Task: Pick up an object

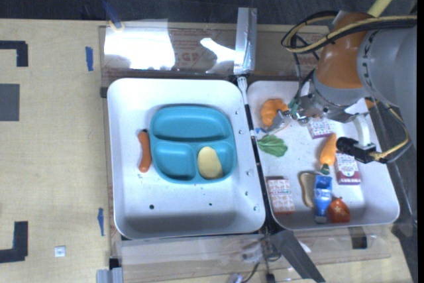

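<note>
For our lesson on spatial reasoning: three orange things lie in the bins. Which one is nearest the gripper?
The rounded orange item at the right bin's upper left corner, right beside the gripper. The orange piece mid-bin lies farther off, and the orange carrot-like stick lies in the left bin.

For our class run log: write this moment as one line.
arm: over right bin | gripper: beside orange piece | hold: unconfirmed

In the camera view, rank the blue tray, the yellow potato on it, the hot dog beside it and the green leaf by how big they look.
1. Blue tray, by far the largest.
2. Hot dog, long and thin.
3. Yellow potato and green leaf: they look too alike to rank.
</note>
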Available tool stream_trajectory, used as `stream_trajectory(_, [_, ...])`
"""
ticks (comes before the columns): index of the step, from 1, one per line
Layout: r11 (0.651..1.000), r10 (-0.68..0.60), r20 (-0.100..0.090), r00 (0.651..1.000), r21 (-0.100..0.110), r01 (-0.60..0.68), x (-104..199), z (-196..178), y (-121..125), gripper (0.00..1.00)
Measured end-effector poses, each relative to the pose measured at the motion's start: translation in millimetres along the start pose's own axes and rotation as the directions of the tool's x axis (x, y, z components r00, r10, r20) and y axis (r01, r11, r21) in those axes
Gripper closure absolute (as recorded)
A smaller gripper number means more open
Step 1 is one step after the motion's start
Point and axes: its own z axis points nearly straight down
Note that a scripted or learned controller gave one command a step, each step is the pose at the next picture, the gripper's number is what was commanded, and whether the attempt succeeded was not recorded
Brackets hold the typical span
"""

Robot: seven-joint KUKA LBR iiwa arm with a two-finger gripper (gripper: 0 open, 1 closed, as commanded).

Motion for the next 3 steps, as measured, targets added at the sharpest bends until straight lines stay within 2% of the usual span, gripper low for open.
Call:
stream_trajectory(1, [1.000, -0.009, 0.001, 1.000, 0.001, 0.009, -10.2, 1.6, 21.3, 0.00])
stream_trajectory(2, [1.000, -0.010, 0.003, 1.000, -0.002, 0.010, -10.6, -8.1, 22.6, 1.00])
stream_trajectory(3, [1.000, -0.013, 0.000, 1.000, -0.002, 0.013, 39.5, -100.3, 53.8, 1.00])
